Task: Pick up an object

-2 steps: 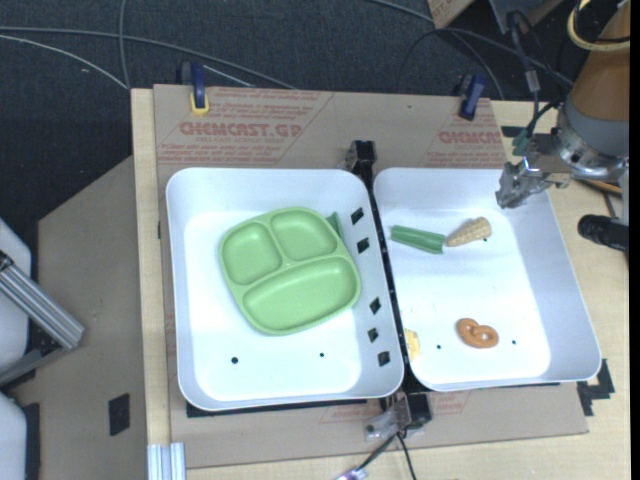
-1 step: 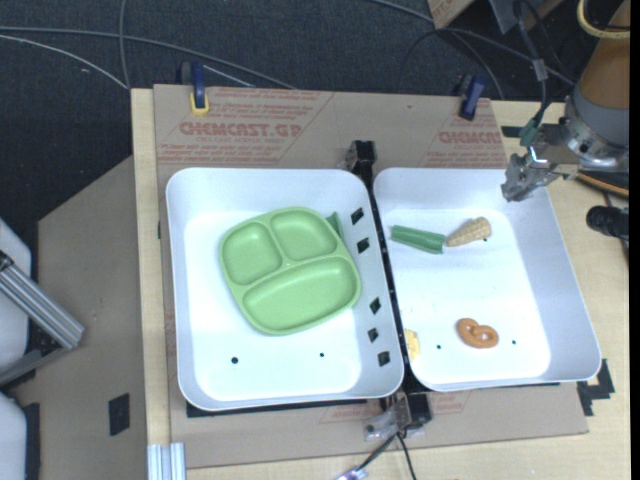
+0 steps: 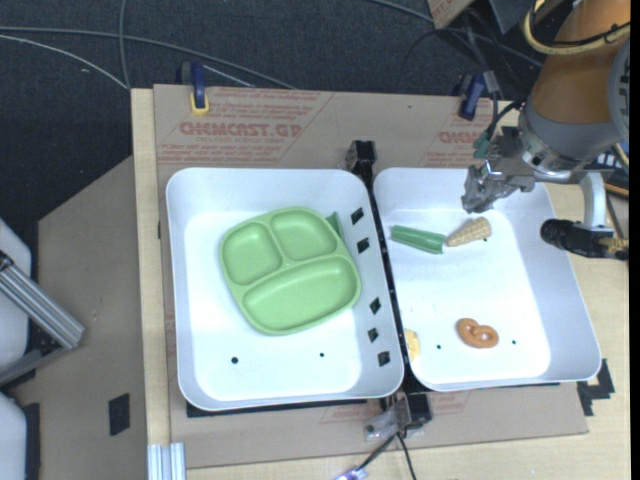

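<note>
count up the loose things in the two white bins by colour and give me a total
Green: 2, the divided plate in the left bin and the green stick-shaped piece in the right bin
Tan: 1, the cone-shaped piece
Orange-brown: 1, the pretzel-shaped piece
Yellow: 1, the small piece by the right bin's left wall
Total: 5

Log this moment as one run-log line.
gripper: above right bin, near cone | holding: nothing seen | pretzel, green piece: untouched | left bin: green tray
</note>
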{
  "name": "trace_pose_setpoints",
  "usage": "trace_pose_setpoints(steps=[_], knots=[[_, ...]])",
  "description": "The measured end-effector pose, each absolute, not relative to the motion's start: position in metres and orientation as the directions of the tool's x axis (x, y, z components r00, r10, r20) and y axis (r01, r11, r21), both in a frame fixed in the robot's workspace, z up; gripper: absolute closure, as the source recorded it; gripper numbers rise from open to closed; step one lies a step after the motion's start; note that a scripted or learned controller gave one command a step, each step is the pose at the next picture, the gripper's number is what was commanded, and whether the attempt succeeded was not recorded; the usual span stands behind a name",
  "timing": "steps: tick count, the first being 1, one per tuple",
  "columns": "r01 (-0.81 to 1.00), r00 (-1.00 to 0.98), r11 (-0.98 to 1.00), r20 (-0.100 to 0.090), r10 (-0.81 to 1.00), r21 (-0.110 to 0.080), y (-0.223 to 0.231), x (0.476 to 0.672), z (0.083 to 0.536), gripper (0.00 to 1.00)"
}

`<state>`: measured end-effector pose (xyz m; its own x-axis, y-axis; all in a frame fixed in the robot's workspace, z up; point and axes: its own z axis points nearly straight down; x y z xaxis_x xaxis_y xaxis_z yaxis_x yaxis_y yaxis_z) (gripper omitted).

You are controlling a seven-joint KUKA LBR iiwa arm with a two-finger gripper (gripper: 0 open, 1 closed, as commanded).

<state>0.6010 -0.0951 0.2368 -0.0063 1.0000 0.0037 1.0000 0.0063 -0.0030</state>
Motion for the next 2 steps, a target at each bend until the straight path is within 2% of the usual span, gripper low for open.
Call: trace_pose_setpoints(steps=[2], knots=[[1.0, -0.006, 0.006, 0.003, 1.0, -0.004, 0.014, 0.578, 0.216, 1.0]])
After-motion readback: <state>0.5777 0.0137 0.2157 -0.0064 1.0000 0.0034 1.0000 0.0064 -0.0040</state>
